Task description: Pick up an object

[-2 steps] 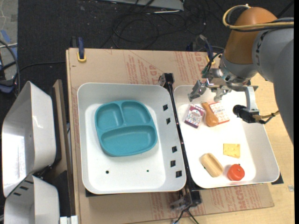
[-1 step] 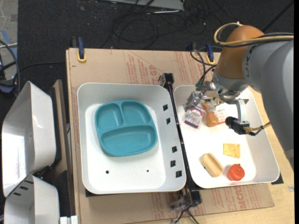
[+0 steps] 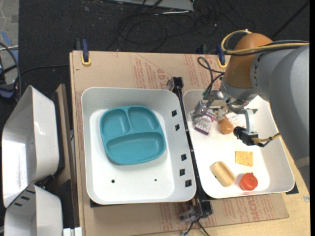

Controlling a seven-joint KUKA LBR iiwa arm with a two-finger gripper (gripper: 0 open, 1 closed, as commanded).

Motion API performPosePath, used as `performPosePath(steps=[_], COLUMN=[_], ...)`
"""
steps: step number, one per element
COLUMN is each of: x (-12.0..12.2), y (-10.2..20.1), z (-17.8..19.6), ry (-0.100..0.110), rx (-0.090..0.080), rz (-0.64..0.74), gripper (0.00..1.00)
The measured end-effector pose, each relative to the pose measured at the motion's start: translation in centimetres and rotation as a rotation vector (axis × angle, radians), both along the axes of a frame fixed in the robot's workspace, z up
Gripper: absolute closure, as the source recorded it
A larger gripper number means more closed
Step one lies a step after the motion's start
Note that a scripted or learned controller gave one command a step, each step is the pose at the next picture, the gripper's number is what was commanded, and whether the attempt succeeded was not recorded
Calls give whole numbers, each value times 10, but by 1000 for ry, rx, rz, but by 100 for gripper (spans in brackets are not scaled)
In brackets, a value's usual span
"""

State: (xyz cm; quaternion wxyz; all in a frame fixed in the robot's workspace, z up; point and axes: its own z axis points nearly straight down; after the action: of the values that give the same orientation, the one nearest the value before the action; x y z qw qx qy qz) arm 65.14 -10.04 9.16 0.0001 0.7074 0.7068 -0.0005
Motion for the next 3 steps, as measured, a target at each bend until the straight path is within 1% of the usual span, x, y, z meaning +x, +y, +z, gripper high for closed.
performPosePath(steps=[1, 2, 3], x=[1, 0, -5], y=[0, -8, -13], z=[11, 71, 117], ry=[-3, -8, -6], rx=[0, -1, -1], rz=[0, -1, -1], gripper=[100, 100, 100])
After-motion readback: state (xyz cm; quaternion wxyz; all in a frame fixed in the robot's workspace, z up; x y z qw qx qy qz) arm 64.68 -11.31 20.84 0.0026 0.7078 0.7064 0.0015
